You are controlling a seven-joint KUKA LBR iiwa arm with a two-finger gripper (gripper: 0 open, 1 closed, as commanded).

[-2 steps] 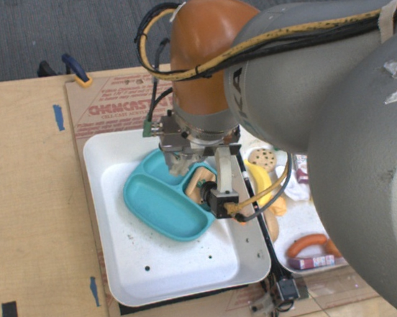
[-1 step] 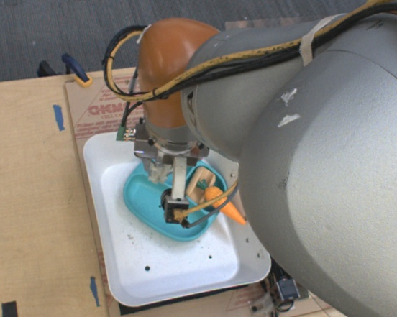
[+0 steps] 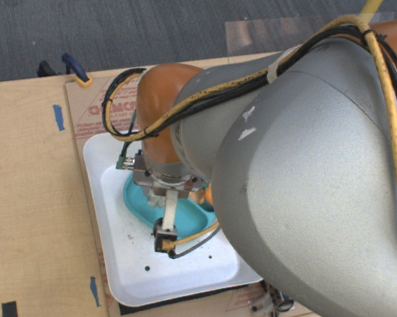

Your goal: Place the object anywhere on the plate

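The arm (image 3: 309,176) reaches in from the right and covers most of the right half of the bench. Its orange band (image 3: 165,97) sits above the wrist, directly over the far part of the white bin (image 3: 116,223).

Gripper position: the gripper (image 3: 165,192) points down into the bin, over the teal plate (image 3: 136,198). From this vantage the wrist hides the tip, so I cannot tell whether the gripper is open or closed, nor whether anything is held in it.

Plate position: the plate lies in the upper middle of the bin floor. Its left rim and near edge are exposed; the remainder is under the gripper and the arm.

Task object: a small orange object (image 3: 205,195) shows at the plate's right side, just beside the gripper and tight against the grey arm housing. Most of it is covered — I cannot tell whether it rests on the plate or just off its rim.

Surroundings: a few dark specks (image 3: 148,268) mark the bin floor near the front. The bin stands on a cardboard sheet (image 3: 97,106) with red print. A blue-handled clamp (image 3: 75,69) sits at the bench's far edge, and strips of blue tape (image 3: 58,116) mark the bench left of the bin.
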